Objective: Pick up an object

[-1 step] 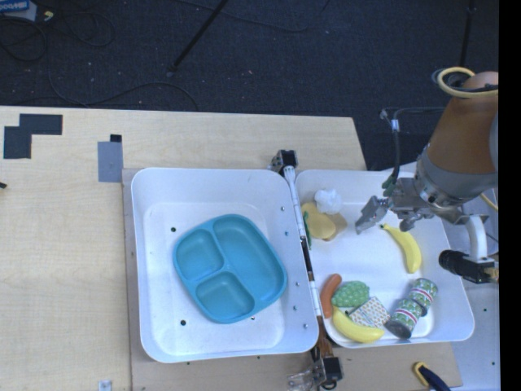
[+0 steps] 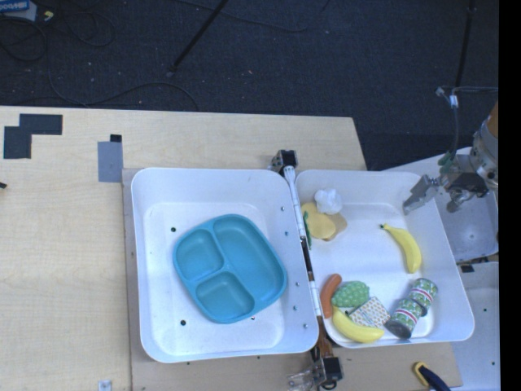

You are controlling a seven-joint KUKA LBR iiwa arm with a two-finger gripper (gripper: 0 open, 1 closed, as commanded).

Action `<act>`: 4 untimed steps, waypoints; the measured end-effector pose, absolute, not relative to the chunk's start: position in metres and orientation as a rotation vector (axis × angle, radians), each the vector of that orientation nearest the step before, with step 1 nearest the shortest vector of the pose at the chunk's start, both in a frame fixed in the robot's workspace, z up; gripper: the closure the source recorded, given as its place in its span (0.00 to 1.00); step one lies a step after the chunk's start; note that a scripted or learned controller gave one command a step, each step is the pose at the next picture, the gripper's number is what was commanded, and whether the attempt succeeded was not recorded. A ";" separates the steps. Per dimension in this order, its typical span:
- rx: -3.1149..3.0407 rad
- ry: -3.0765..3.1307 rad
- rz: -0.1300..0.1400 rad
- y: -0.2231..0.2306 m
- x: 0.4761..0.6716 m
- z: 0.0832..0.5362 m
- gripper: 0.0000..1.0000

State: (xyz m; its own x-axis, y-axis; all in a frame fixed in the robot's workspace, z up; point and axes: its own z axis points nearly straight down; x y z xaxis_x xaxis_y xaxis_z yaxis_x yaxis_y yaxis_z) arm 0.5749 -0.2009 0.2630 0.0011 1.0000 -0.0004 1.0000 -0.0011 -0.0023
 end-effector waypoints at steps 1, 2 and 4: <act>-2.218 -2.219 0.004 -0.209 0.592 0.214 0.00; -2.219 -2.220 0.002 -0.213 0.600 0.091 0.00; -2.223 -2.213 -0.002 -0.214 0.556 0.097 1.00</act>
